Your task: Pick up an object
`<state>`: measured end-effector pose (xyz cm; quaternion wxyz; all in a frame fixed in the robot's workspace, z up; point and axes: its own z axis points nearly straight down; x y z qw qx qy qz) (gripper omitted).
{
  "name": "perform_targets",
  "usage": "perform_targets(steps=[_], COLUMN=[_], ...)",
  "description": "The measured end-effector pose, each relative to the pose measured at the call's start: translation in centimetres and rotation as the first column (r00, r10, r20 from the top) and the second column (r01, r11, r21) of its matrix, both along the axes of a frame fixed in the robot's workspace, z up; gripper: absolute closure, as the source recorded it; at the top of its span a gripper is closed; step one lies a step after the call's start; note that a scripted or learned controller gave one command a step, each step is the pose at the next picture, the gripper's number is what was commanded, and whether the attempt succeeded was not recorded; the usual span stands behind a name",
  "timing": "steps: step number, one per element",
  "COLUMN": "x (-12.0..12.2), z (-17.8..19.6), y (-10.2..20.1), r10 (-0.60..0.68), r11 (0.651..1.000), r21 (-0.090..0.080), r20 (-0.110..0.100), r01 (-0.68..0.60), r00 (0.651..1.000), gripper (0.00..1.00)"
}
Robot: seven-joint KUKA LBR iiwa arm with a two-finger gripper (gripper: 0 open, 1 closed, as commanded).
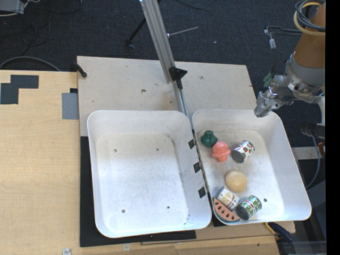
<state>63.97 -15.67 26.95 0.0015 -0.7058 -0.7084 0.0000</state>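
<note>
The right bin (284, 142) holds several small objects. A green toy (208, 138) lies near its left wall, with a pink toy (221, 151) just below it. A small can with a red and white label (243, 151) lies beside the pink toy. A tan round piece (236, 181) sits lower down. Near the front rim lie another small can (228, 198), a green-labelled can (248, 206) and a watermelon slice toy (224, 213). My gripper (262, 106) hangs over the bin's far right corner, apart from all of them, with nothing seen in it.
The left bin (138, 174) sits beside the right one, with black clips (194, 166) along the shared wall. A slanted metal rail (162, 44) crosses the board behind the bins. A wooden table surface (37, 163) lies to the left.
</note>
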Motion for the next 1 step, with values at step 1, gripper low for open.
perform_targets(steps=[1], x=[-2.32], z=[0.2], y=[5.15], r10=[0.0], r11=[1.0], r21=[0.001], r20=[-0.001], r01=[0.0], r00=[1.0], gripper=[1.0])
